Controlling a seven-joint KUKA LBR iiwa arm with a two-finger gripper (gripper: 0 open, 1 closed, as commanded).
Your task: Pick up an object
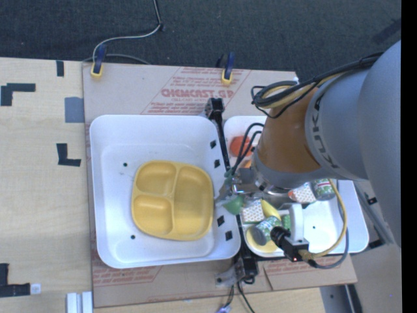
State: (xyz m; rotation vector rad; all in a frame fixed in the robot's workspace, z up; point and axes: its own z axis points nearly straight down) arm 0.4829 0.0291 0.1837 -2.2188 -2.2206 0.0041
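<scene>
A yellow divided plate lies flat in the left bin. My gripper reaches down at the left edge of the right bin, close to the divider between the bins. Just below it sits a small green object, and I cannot tell whether the two touch. A yellow-patterned packet, a green-and-white wrapped item and a yellow round piece lie beside it. The orange-banded wrist hides most of the right bin.
An orange-red object shows at the back of the right bin beside black cables. A red-and-white item and a green-labelled item lie right of the arm. Clamps hold the cardboard base.
</scene>
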